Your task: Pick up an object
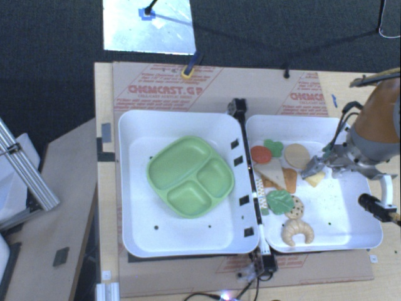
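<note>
Your gripper (313,167) is hovering low over the right bin (351,234), its tip sitting right at a pale yellow cheese-like piece (315,179) (whether it is clamping that piece, I cannot tell). The piece is lying just toward six o'clock of the tip, touching or nearly so. Toward nine o'clock an orange wedge (290,179) is waiting; the croissant (297,231) is lying farther off at seven.

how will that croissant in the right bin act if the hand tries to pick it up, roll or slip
The croissant is curved and lies flat, so it probably won't roll. Its rounded, tapering ends could slip from a pinch; the thick middle looks safer. It looks like a toy, likely light and stiff, and a push may slide it toward the bin wall.
</note>
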`<state>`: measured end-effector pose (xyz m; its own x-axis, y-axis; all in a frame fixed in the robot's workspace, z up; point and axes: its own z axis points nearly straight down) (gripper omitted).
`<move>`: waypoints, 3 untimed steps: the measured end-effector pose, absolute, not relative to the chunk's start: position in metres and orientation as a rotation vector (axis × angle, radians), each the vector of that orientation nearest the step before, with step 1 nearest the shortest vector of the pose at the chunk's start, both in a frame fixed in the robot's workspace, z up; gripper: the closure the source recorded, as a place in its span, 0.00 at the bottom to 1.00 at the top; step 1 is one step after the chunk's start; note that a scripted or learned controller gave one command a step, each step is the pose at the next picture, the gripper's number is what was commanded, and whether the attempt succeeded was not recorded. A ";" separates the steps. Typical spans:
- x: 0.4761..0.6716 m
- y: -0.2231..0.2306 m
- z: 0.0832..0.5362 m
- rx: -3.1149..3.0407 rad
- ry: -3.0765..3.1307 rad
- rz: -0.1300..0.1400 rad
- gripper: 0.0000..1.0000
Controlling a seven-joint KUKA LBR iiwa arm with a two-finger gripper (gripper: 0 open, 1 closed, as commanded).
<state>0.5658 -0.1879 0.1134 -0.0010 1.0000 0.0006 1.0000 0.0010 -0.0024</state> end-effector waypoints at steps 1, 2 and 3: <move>0.566 -0.188 0.084 -2.220 -2.223 0.000 0.00; 0.568 -0.188 0.096 -2.223 -2.226 -0.004 1.00; 0.570 -0.188 0.159 -2.220 -2.229 -0.003 1.00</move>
<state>0.5695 -0.1879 0.1590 -0.0038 1.0000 -0.0013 1.0000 0.0038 0.0044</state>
